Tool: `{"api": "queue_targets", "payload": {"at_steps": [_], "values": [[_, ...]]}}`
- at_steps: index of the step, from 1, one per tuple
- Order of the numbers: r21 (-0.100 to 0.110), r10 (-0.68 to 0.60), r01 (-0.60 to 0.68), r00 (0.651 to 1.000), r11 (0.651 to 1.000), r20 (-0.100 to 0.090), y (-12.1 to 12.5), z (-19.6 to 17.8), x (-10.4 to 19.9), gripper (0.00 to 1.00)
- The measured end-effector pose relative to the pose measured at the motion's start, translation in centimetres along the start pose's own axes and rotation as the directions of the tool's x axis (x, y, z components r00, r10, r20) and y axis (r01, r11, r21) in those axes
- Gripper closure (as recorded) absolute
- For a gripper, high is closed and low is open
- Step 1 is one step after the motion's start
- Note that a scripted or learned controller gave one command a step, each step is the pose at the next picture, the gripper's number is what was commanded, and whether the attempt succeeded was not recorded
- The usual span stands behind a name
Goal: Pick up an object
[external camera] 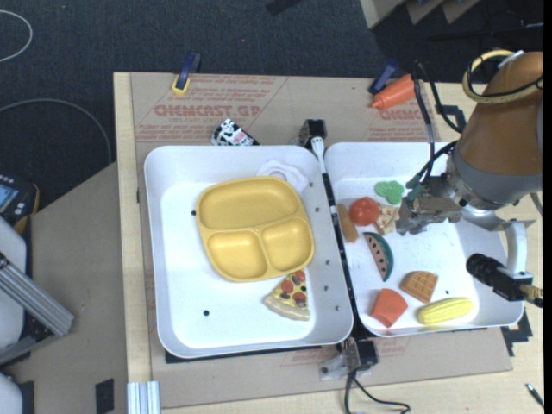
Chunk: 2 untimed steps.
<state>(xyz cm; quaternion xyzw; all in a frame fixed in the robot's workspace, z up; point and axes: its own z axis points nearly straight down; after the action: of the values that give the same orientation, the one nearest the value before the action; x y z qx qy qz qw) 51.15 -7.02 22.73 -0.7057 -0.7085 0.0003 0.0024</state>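
My claw [405, 216] hovers near the right bin's far edge, grip unreadable; I should descend squarely over the round red plastic tomato [364, 210].

On your bench [129, 231] you have an orange clamp [394, 92] and a yellow clamp [183, 79] at the far edge, with a black-and-white toy [231, 134] between them

A robotics lab test station: a grey-and-orange industrial arm [504, 136] reaches over a plywood bench [207, 106] bearing two white bins [172, 257], held by clamps [183, 74]. Plastic toy food [379, 255] fills one bin, cables [17, 33] trail across dark carpet, and aluminium framing [34, 304] stands alongside.
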Motion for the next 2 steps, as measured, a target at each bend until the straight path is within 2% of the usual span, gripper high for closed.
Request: {"api": "queue_targets", "payload": {"at_steps": [1, 2], "values": [[0.002, 0.0, 0.0, 1.0, 1.0, 0.0, -2.0, 1.3, 4.6, 1.0], [-0.006, 0.002, -0.002, 1.0, 1.0, 0.003, -2.8, -0.7, 5.3, 1.0]]}}
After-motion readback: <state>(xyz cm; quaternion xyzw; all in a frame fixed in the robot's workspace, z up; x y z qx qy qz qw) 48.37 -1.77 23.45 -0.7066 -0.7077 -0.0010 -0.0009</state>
